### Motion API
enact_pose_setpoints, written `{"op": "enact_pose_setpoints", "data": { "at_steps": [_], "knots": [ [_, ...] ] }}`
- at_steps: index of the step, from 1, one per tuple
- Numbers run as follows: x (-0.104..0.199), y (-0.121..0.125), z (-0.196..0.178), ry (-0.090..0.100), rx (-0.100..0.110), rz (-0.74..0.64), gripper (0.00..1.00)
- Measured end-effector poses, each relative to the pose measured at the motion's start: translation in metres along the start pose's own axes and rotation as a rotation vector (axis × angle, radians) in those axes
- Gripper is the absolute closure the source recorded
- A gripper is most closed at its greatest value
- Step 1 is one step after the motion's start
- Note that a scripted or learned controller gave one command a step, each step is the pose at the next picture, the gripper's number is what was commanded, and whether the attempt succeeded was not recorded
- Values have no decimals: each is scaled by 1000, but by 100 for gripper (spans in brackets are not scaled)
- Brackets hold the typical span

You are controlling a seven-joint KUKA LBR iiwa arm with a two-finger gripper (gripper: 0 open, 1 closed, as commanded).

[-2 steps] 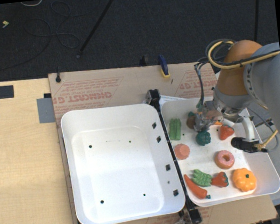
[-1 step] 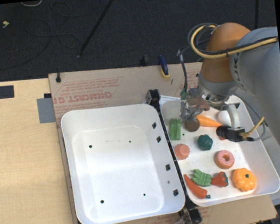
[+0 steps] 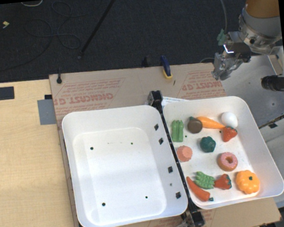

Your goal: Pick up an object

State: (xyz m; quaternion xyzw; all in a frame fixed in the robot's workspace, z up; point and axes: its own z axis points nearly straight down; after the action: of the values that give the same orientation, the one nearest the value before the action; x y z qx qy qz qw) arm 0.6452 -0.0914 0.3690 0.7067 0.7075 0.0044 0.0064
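Pumpkin [image 3: 247, 182]: seen at the near right corner of the right bin [image 3: 265, 150], closest to the camera.
Red pepper [image 3: 222, 181]: placed just left of the pumpkin.
Green piece [image 3: 204, 179]: laid against a red chilli [image 3: 198, 190] along the near edge.
Doughnut [image 3: 227, 161]: set just behind the pumpkin, pink with a hole.
Dark green piece [image 3: 207, 144]: found mid-bin, with a pink disc [image 3: 184, 153] to its left.
Strawberry [image 3: 228, 134]: placed right of the dark green piece, just beneath a white egg [image 3: 229, 119].
Carrot [image 3: 210, 123]: laid between the egg and a brown piece [image 3: 194, 126].
Green pod [image 3: 177, 130]: stood near the divider, at the far left of the right bin.
Left bin [image 3: 77, 168]: joined to the right bin along a clipped middle edge.
Gripper [image 3: 224, 65]: held high beyond the far edge of the right bin, well apart from every object; nothing is seen between its fingers, and whether they are spread or closed cannot be told.
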Motion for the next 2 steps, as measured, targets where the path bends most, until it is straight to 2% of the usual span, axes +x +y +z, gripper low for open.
{"op": "enact_pose_setpoints", "data": {
  "at_steps": [1,2],
  "knots": [
    [-5,1,-160,0,0,-2,100],
    [-32,-21,11,5,36,4,100]
  ]
}}
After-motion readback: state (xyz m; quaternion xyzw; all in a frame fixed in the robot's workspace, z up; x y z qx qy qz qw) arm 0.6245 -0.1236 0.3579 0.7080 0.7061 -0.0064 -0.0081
